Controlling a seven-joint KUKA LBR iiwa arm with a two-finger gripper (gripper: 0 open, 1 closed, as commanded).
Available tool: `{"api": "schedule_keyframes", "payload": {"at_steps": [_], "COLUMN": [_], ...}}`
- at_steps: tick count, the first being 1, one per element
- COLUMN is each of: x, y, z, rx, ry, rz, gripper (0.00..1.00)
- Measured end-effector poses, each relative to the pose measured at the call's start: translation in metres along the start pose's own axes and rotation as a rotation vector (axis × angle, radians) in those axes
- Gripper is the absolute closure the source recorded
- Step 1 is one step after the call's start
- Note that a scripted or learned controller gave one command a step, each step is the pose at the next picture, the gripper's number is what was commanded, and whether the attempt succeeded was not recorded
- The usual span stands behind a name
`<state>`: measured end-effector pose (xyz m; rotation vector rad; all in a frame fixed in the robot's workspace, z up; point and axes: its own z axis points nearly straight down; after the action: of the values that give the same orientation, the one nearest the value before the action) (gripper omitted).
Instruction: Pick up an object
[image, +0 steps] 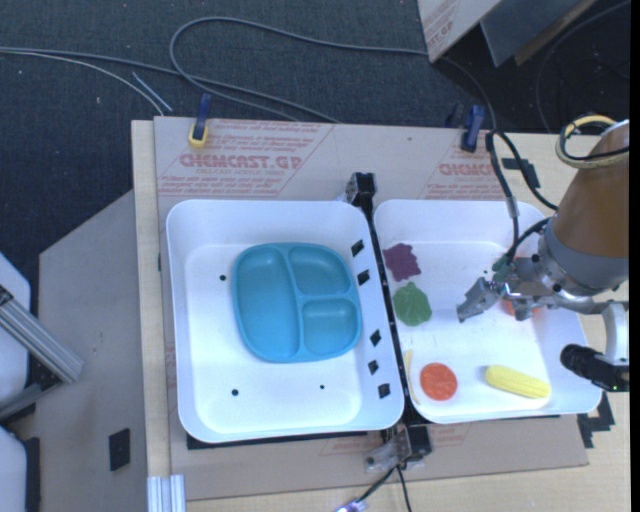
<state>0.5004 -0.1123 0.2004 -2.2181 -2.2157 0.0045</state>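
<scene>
The right bin (455, 222) holds a purple toy (402, 261) near its left wall. A green toy (411, 304) lies just below the purple one. An orange-red round toy (438, 380) sits near the bin's front. A yellow corn-shaped toy (517, 381) lies to its right. My gripper (478, 303) hangs over the middle of the right bin, right of the green toy and above the corn. Nothing shows between its fingers. A small red thing (519, 307) peeks out beside the wrist.
The left bin (200, 330) bears a blue divided plate (296, 300). A black divider strip (372, 290) runs between the two bins. Cables (515, 200) hang from the arm across the right bin's back. Cardboard (250, 155) lies under both bins.
</scene>
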Motion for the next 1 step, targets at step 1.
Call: {"api": "schedule_keyframes", "payload": {"at_steps": [1], "x": [0.0045], "y": [-0.0025], "z": [0.0434], "rx": [0.001], "ry": [0.001], "rz": [-0.001], "gripper": [0.0]}}
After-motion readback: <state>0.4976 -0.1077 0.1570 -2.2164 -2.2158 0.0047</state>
